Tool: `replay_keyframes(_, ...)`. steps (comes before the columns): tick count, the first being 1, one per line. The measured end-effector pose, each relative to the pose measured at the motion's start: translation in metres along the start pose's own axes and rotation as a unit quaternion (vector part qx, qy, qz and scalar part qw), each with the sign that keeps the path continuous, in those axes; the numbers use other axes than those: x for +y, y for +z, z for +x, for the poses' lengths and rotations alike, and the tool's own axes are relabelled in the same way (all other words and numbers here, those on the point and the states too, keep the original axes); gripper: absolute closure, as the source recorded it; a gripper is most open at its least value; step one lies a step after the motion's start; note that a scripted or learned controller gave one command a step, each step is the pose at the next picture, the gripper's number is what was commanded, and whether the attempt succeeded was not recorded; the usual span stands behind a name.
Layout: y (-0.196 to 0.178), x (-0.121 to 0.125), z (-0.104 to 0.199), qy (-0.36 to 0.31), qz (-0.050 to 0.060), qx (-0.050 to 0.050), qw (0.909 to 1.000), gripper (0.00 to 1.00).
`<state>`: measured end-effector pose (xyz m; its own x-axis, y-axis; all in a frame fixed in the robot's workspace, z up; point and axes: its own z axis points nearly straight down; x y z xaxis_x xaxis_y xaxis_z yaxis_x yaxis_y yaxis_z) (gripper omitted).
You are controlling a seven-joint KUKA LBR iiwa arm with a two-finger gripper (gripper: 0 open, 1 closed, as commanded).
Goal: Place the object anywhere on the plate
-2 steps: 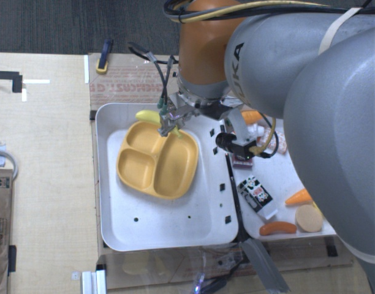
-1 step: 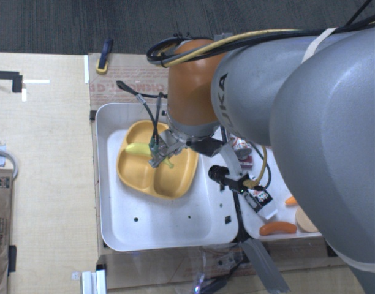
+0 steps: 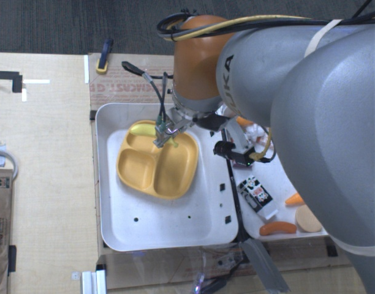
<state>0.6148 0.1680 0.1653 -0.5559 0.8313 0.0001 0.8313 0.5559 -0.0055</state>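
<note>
Camera view: pincer [image 3: 162, 136] hangs over the yellow plate [image 3: 155, 167], its opening impossible to tell.

open bin floor [image 3: 169, 225] below the yellow plate [image 3: 157, 161]; arm [image 3: 285, 103] over right bin

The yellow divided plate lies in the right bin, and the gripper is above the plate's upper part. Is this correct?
Not quite. The camera view shows the yellow divided plate lying in the left bin, not the right one. The rest holds: the gripper is above the plate's upper part.
</note>
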Motion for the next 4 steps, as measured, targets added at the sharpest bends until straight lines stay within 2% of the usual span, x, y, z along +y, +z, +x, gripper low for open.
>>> replay_keyframes(1, -0.065, -0.028, -0.059, 0.04, 0.0, 0.0, 0.9992, 1.0)
replay_keyframes(2, -0.042, -0.027, -0.04, 0.074, 0.001, 0.001, 0.9972, 1.0)
replay_keyframes(3, -0.056, -0.01, 0.004, 0.07, 0.0, 0.0, 0.9976, 1.0)
replay_keyframes(4, -0.025, -0.004, 0.026, 0.116, 0.002, 0.001, 0.9932, 1.0)
